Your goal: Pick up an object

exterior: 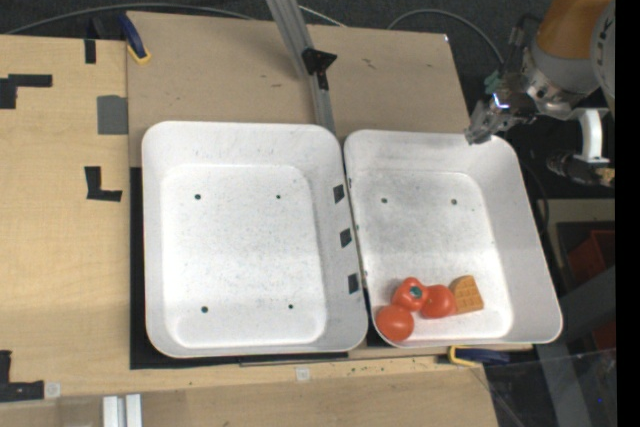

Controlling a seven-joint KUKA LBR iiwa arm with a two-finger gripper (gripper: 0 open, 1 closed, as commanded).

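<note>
In the right bin (500,215), near its front edge, lie a red tomato-like toy (395,322), a second red piece with a teal spot (420,297) and an orange waffle-like block (466,294), all close together. My gripper (484,125) hangs over the bin's far right corner, well away from the toys, with nothing seen in it. The grey arm with its orange band (575,15) reaches in from the right.
The left bin (240,235) lies beside the right one. A slanted metal pole (285,15) crosses the bench behind the bins. Black tape marks (95,183) and a blue clamp (133,37) sit on the wooden bench at left.
</note>
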